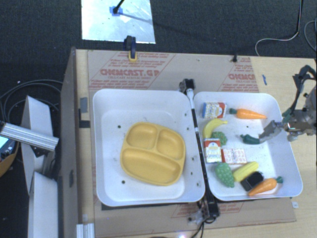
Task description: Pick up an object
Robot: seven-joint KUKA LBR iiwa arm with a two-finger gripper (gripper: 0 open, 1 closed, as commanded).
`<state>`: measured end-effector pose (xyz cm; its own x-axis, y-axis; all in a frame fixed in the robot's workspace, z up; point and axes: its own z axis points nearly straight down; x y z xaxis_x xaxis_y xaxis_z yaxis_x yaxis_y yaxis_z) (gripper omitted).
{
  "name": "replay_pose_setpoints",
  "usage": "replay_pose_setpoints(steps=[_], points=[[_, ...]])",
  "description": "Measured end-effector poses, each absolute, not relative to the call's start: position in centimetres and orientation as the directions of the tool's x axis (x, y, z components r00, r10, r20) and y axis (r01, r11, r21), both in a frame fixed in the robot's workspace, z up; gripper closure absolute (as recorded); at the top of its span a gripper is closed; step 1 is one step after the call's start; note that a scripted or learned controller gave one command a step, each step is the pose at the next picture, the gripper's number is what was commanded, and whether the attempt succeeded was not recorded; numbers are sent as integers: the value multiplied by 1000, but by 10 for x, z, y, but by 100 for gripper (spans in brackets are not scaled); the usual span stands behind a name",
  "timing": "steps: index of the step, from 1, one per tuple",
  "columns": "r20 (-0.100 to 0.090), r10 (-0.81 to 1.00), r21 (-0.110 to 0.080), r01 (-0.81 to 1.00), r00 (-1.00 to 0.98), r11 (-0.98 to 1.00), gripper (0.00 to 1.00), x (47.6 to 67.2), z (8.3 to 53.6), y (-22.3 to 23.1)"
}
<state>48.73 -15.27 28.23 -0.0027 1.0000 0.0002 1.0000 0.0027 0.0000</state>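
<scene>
I can't tell how the jaws of my gripper [270, 131] stand over the right bin [277, 104] near the table's right edge, and they may graze the dark green piece [250, 139], shoving it away.

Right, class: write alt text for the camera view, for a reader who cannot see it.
A robot gripper hovers over the right bin, beside a dark green toy, among toy carrots, bananas, grapes and small cartons. The left bin holds a yellow divided tray.
</scene>
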Motion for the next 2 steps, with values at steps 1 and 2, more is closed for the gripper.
replay_pose_setpoints(steps=[1,2], points=[[3,1000,-3,1000,-12,12,0,527,210,-75],[0,1000,5,1000,-8,8,0,588,183,-58]])
